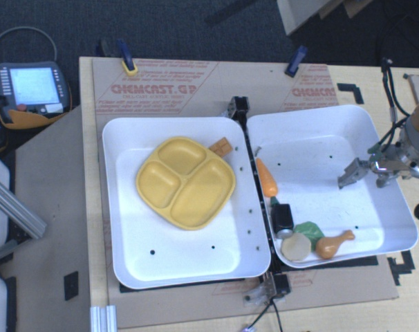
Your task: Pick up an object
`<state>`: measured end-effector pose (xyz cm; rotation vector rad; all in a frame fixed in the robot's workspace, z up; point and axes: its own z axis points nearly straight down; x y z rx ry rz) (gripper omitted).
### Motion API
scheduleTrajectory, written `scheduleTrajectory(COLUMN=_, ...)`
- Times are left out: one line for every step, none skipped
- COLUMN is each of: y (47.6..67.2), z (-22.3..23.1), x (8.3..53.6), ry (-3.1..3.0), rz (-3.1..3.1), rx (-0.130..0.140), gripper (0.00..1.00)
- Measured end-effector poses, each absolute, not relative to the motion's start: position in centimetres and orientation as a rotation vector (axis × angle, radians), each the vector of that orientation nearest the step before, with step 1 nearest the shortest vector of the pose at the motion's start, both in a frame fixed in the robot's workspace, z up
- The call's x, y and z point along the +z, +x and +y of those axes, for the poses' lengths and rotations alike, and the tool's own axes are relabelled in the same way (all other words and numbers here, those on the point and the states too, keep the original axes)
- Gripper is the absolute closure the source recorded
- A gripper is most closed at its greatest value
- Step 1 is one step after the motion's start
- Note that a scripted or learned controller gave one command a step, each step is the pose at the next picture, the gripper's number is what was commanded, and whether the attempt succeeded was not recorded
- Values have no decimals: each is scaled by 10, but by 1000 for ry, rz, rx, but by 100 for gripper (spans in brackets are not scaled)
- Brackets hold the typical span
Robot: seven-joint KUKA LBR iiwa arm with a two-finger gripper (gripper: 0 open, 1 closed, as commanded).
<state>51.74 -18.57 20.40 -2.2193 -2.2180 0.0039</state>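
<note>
In the right bin (320,133), along its left and front walls, lie an orange carrot (267,178), a small black block (282,217), a green leafy piece (310,231), a pale round piece (296,247) and a tan drumstick (332,243). My gripper (365,180) hangs over the right side of this bin, above bare white floor. It is open with nothing between its fingers. The nearest objects sit well to its left and front. In the left bin (126,241) a yellow divided plate (187,182) lies flat, with a small brown block (220,146) at its far edge.
The two bins meet at a black-clamped seam (247,164) in the middle. Cardboard (196,81) covers the bench under them. A teach pendant (31,92) sits off the bench at the far left. Cables (393,95) hang by the arm at the right.
</note>
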Motion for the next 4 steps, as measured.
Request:
scheduleTrajectory(y=519, z=-186, x=206, ry=-2221, rz=-2221, rx=1, gripper=0)
scheduleTrajectory(y=524, z=-185, x=163, ry=-2220, rz=-2219, rx=2, gripper=0)
scheduleTrajectory(y=529, z=-190, x=117, ry=-2219, rz=-2217, rx=3, gripper=0)
scheduleTrajectory(y=530, z=-193, x=89, ry=-2225, rz=-2219, rx=1, gripper=0)
